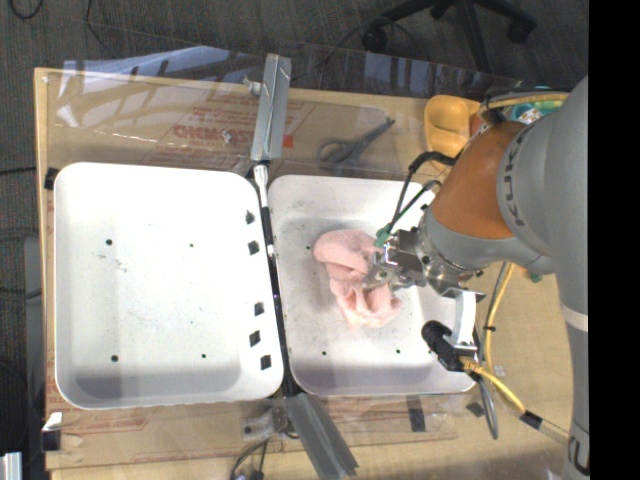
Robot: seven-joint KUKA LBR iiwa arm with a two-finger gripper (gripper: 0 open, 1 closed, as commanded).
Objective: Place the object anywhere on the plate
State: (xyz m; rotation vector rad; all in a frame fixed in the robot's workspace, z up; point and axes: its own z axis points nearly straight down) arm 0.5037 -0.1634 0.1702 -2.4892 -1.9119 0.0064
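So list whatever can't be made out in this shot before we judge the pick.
- Gripper fingers: too small and tangled with the wrist hardware in the camera view; open or shut cannot be told.
- Pink cloth: its right edge runs under the gripper, so a grasp cannot be confirmed.
- Right bin: its right side is covered by the arm.
- Scissors: seen through glare on the clear sheet, detail lost.

The pink cloth [354, 280] is looking soft, matt and crumpled. Both white bins, left [150, 283] and right [300, 348], are showing smooth plastic with a dull sheen. The bench [330, 118] is looking like pale wood, and the scissors [355, 146] like grey metal.
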